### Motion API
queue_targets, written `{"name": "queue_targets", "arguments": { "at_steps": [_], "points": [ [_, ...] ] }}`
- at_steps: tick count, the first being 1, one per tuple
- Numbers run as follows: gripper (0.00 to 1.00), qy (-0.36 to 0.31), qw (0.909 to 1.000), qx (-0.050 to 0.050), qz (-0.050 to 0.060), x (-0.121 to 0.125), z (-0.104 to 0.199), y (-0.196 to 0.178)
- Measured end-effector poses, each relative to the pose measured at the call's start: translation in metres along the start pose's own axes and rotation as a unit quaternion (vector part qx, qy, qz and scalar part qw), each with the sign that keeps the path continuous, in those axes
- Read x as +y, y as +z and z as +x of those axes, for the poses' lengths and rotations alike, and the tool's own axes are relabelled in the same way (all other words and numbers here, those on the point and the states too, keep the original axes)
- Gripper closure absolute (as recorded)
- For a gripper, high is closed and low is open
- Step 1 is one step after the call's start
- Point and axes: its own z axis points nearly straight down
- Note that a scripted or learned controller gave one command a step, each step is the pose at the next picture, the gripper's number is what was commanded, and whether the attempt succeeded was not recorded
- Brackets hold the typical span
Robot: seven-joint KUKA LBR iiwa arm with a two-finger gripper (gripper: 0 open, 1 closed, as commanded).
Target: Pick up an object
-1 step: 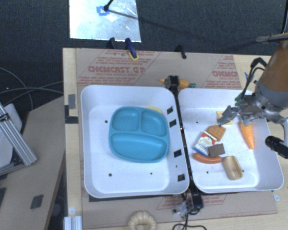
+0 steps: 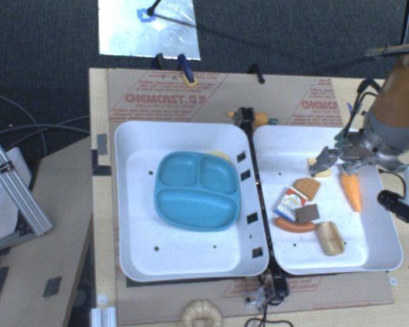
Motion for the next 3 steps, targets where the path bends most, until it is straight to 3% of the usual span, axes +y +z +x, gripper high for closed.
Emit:
{"name": "queue_targets", "arguments": {
  "at_steps": [2,3],
  "points": [
    [0.0,0.001,1.0,0.0,0.002,-0.001,0.01,0.11],
    [0.0,0.001,1.0,0.001,-0.002,0.001,0.01,0.126]
  ]
}}
